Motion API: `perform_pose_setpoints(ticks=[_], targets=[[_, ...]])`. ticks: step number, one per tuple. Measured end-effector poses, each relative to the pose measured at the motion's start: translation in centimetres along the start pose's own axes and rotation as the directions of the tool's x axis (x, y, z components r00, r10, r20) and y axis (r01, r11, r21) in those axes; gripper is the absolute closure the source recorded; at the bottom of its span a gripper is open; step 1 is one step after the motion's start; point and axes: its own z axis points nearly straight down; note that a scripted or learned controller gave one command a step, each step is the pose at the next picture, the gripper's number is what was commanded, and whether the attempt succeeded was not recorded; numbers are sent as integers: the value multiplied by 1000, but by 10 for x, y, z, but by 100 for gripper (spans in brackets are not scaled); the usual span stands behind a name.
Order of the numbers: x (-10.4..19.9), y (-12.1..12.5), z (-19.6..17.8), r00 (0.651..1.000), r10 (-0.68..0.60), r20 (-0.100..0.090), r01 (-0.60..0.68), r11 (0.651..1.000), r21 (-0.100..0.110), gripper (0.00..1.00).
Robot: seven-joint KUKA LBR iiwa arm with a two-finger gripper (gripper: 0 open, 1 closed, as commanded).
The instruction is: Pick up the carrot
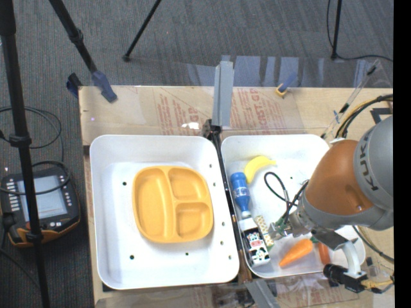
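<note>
While the arm (350, 185) reaches in from the right over the right bin (318, 143), its grey and orange body covers the gripper, so whether that is apart or together cannot be told. The carrot (296, 253) lies flat in that bin's near right part, tip toward the left, just beside the wrist and partly under it; nothing shows it being held. A banana (259, 165) lies near the bin's far side, and a blue bottle (240, 193) lies next to it, along the left wall. Closer to the near edge of the bin, a small printed box (257, 247) rests just left of the carrot. On the table (148, 111), the left bin (106, 156) holds a yellow divided plate (172, 203).
</note>
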Motion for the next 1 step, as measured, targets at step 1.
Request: perform_pose_setpoints(ticks=[1], targets=[[-13,-1,-4,1000,18,23,-17,1000,-13,0]])
